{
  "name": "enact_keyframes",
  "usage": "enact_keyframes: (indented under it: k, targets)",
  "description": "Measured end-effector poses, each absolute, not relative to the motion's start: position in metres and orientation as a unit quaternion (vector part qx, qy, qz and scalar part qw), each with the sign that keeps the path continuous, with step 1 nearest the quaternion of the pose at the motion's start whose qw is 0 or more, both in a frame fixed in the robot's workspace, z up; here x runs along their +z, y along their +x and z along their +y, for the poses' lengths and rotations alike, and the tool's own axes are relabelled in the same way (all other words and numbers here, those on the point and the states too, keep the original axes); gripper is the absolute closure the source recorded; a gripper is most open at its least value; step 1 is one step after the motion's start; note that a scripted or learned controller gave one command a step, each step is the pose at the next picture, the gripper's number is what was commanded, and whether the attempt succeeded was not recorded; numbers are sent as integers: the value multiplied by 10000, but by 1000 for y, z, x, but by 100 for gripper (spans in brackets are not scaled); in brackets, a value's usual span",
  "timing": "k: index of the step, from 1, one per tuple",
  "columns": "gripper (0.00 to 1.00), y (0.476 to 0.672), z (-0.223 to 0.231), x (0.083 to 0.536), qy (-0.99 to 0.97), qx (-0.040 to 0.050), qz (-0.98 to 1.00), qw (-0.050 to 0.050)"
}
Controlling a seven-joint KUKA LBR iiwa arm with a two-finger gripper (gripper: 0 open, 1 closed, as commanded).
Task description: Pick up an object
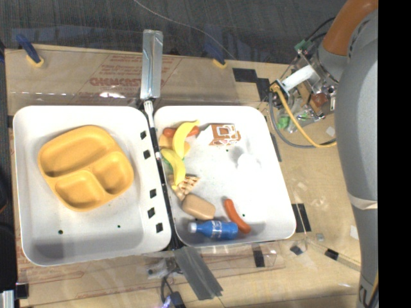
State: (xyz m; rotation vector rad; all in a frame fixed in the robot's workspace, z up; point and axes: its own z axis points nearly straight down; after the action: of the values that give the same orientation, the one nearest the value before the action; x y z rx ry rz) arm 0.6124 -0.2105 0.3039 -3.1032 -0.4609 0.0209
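Yellow tray (pixel 85 165) in left bin (pixel 29 236); toy foods in right bin (pixel 270 178).

The right bin (pixel 273 172) has the most room on its right half, where the white floor is bare. Its left side is crowded: a banana (pixel 182 137) lies by the wall between the bins, with a waffle piece (pixel 187 185) and a tan bread roll (pixel 198 206) below it. A blue bottle (pixel 214 229) and a red sausage (pixel 236 215) block the front edge. An orange and white packet (pixel 224 134) sits near the back wall. In the left bin (pixel 26 172), a big yellow tray (pixel 85 166) takes up the middle. The grey arm (pixel 356 120) stands to the right of the right bin, maybe just outside it.
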Motion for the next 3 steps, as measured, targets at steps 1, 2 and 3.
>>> enact_keyframes:
  k: [1,2,3]
  targets:
    - [100,587,-209,261,-9945,38,-1045,19]
    - [100,492,-193,245,-9924,27,-1229,18]
    - [100,530,-169,187,-9945,53,-1043,28]
